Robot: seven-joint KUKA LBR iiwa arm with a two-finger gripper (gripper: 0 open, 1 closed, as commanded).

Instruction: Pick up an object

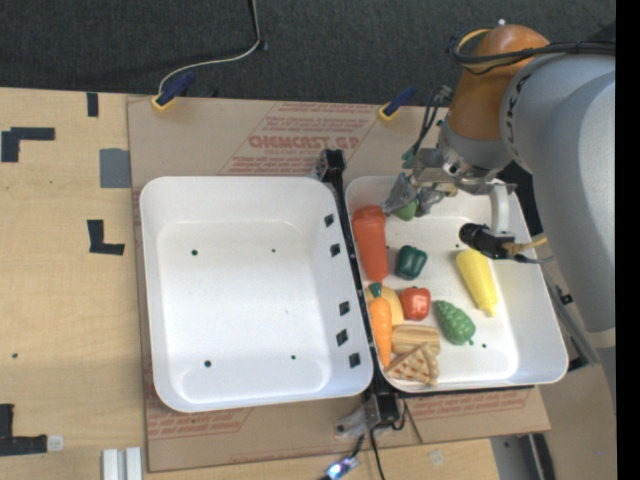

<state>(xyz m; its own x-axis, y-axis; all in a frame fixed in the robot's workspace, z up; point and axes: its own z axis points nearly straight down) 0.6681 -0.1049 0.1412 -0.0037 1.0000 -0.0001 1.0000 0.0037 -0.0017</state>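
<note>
The arm reached in from the right, and its tool [412,196] hung over the far left corner of the right bin [520,358]. A small green piece [404,208] showed at the fingertips, and it seemed to be pinched there, though the view was too coarse to tell a held thing from one lying just beneath; whether the fingers were spread or pressed together could not be told.

The likeliest target, the red sausage [370,243], lay lengthwise along the bin's left wall, just below and left of the tool, its near end close under the fingertips. It looked like light moulded plastic: stiff, smooth, probably slippery, and apt to roll. A grip across its narrow middle would suit it best, though the wall beside it left little room for a finger on that side.

Further toward the front lay a dark green pepper [410,261], a red pepper [414,302], a carrot [381,330], a waffle [414,366], a green knobbly fruit [454,322] and a corn cob [478,281], all near one another. The corn lay well apart from the walls and would be easier to straddle. The left bin [160,208] sat beside it on the table [60,298]
</note>
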